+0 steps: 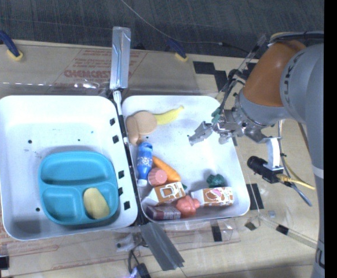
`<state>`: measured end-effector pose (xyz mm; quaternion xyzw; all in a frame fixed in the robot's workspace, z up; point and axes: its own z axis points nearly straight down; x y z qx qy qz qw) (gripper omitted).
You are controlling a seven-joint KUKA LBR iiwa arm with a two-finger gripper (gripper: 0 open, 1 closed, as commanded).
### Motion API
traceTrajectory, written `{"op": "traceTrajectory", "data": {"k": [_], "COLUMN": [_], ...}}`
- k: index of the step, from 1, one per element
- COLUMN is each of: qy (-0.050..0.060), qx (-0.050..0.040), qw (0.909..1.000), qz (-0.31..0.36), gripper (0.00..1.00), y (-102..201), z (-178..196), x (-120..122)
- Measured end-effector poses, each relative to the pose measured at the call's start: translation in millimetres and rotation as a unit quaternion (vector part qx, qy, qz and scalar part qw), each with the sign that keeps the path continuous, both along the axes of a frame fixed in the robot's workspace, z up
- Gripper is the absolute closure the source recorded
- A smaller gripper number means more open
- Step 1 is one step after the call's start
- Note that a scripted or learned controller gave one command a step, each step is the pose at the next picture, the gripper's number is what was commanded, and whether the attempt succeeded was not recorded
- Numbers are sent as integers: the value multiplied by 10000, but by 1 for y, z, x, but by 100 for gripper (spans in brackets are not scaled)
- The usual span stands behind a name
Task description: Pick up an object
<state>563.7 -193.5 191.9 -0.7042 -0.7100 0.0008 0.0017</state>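
My gripper [198, 133] hangs over the upper middle of the right bin [233, 155], open, with nothing between its fingers. Below it and to its left lie a yellow banana [169, 116], a tan rounded bread-like piece [140, 124], a blue bottle [144, 158] and an orange carrot [167, 169]. Along the bin's front edge sit a pink round item [157, 177], two small printed cartons [169, 192] [217, 196], a pink lump [186, 205], a dark green item [216, 180] and a dark bottle [164, 214].
The left bin [18, 126] holds a blue divided tray [70, 175] with a yellow potato-like item [96, 202] in its front right compartment. A metal divider post [120, 57] stands between the bins at the back. The arm reaches in from the right.
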Motion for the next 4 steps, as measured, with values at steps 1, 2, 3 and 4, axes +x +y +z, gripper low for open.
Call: {"op": "traceTrajectory", "data": {"k": [1, 2, 3, 4], "qy": [-52, 8, -15, -1], "qx": [-12, 5, -1, -8], "qw": [9994, 9978, 9966, 9936], "qz": [331, 658, 823, -1130], "gripper": [0, 0, 0, 0], "y": [31, 63, 86, 73], "z": [86, -57, -51, -101], "x": [-65, -87, -65, -8]}}
